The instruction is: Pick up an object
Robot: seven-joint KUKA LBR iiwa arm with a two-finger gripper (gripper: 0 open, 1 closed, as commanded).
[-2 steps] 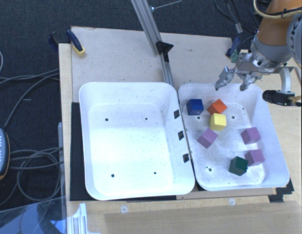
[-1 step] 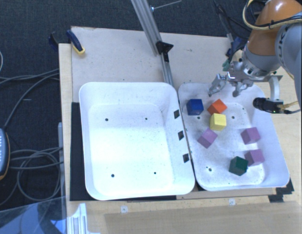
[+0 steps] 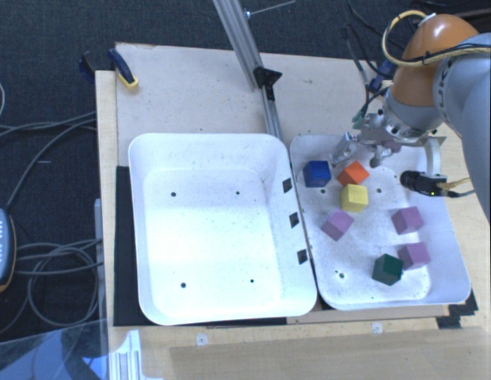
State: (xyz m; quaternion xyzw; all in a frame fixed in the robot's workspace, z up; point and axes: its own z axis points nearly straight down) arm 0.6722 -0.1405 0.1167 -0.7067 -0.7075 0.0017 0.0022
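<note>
Near right, in the right bin (image 3: 447, 279): green cube (image 3: 387, 268) resting on the floor, apart from a purple block (image 3: 415, 254) just beyond it. Farther in, a second purple block (image 3: 407, 219) toward the right wall and a third purple block (image 3: 336, 224) toward the left wall, all three lying loose, none touched. Mid-bin: yellow cube (image 3: 355, 197), with the orange cube (image 3: 354, 172) just beyond it and close enough to look touching. Blue cube (image 3: 316, 173) left of the orange one, near the bin's left wall. Left bin (image 3: 150, 212) alongside on the counter (image 3: 190, 93), bare white floor with dark specks. Farthest: end effector (image 3: 358, 150) hanging low over the far end of the right bin, just above and beyond the orange cube, between it and the blue one. Cannot tell whether open or closed; tips too small and cluttered to read. Nothing visibly lifted. Judged status: approach stage at most, likely target the orange cube by position, though blue not ruled out. Pick not yet done: every object seemingly down on the bin floor. Left to do: secure one, raise it clear. Risk judged: yellow cube crowding the orange on the near side.
</note>
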